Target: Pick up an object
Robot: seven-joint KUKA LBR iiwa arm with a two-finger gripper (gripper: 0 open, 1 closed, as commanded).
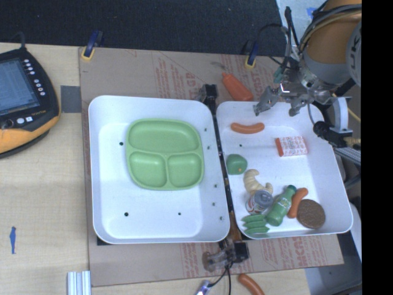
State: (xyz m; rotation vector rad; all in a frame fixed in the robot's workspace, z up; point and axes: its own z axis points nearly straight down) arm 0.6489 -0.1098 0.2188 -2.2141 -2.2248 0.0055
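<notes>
My gripper [278, 108] hangs over the far edge of the right bin [325, 165], open, with nothing between its fingers. Just below it and to the left lies an orange-red sausage [247, 127]. A pink and white packet [291, 145] sits a little below the gripper to the right. Further toward the front are a green ball [236, 163], a cream banana-like piece [253, 180], a small can [263, 199], a green bottle [280, 205], an orange carrot [298, 201], a brown disc [311, 214] and a green pod [255, 224].
The left bin [110, 183] holds a green divided plate [165, 152]. An orange toy [236, 87] lies outside, behind the bins, and another orange piece [252, 283] lies by the front edge. A teach pendant [21, 103] rests at far left.
</notes>
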